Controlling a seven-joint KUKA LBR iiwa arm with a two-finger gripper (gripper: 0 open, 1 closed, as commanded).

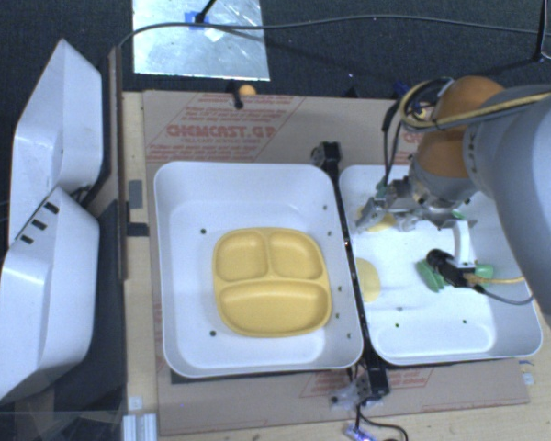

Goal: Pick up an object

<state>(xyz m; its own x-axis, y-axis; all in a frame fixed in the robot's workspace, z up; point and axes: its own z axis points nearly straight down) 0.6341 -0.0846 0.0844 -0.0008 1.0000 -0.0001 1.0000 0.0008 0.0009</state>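
My gripper (375,212) hangs low over the far left part of the right bin (459,333), close to the wall between the bins. A small pale yellow thing (378,225) lies right under it, partly hidden by it. Another pale yellow rounded thing (369,279) rests against the right bin's left wall, nearer the front. A green thing (434,275) lies in the middle of the right bin, to the right of the gripper. I see nothing held in the gripper.
The left bin (179,246) holds a yellow divided plate (271,279) in its middle. The grey arm with its orange band (459,127) covers the right bin's far right corner. Cables run over the bench behind the bins.
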